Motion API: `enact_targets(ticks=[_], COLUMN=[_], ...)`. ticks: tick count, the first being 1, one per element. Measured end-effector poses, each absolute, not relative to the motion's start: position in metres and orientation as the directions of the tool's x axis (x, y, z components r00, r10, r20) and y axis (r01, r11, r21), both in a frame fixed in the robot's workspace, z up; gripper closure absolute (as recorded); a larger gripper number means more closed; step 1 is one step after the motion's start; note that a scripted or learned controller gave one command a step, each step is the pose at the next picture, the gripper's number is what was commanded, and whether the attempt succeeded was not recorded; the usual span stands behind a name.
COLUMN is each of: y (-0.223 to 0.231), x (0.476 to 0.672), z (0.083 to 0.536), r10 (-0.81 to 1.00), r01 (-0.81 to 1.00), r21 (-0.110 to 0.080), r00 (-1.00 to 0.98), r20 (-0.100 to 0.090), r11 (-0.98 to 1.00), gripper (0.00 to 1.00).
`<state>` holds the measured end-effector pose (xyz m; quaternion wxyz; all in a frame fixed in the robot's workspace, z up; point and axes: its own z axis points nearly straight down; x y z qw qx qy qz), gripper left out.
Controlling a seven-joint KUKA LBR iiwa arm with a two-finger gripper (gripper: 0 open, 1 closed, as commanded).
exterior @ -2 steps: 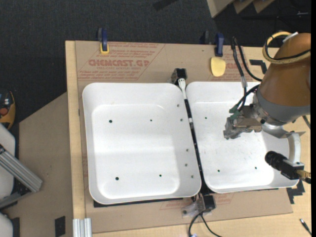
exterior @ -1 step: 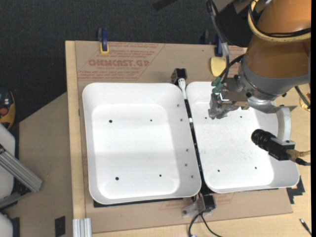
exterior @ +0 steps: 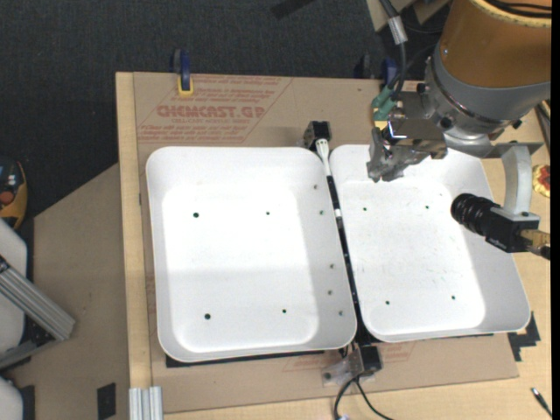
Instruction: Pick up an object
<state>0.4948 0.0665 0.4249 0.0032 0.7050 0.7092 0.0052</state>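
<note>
**Gripper over corner of right bin; pick target not located**

The tabletop [exterior: 219,103], a brown board, carries two shallow white bins. The right bin [exterior: 420,269] is the reference for this report. The left bin [exterior: 236,261] lies against it, rim to rim. The arm [exterior: 499,42] reaches over the right bin from its outer side, with the orange band uppermost.

The gripper [exterior: 385,169] hangs over the right bin's far corner, on the side next to the left bin. It points down at the floor just inside the rim. Whether it is open or closed cannot be told, as its lower end is blurred and seen from above. No held thing can be confirmed.

A black clamp [exterior: 317,135] sits just outside that same corner, at the far end of the shared rim. The right bin's floor bears small dark dots [exterior: 365,208] at regular spacing, with faint speckling between them. I judge these to be marks of the bin itself, not loose goods.

Finding: the object to be picked cannot be placed. If one lies in the right bin, the likeliest spot is directly beneath the gripper, where the gripper itself hides the floor. Its bearing and long axis therefore cannot be stated.

Judgement: a descent from this position risks closing on bare floor close to the rim.
</note>
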Motion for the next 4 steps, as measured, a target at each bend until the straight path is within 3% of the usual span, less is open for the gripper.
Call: enact_targets(ticks=[1, 2, 3, 4], y=[0.118, 0.037, 0.062, 0.074], x=[0.538, 0.560, 0.569, 0.579], z=[0.275, 0.306, 0.382, 0.257], r10=[1.000, 1.000, 1.000, 1.000], r01=[1.000, 1.000, 1.000, 1.000], r21=[-0.014, 0.005, 0.010, -0.012], r00=[-0.004, 0.009, -0.003, 0.000], r20=[-0.002, -0.003, 0.001, -0.001], r11=[0.004, -0.009, 0.003, 0.000], gripper=[1.00, 1.00, 1.00, 1.00])
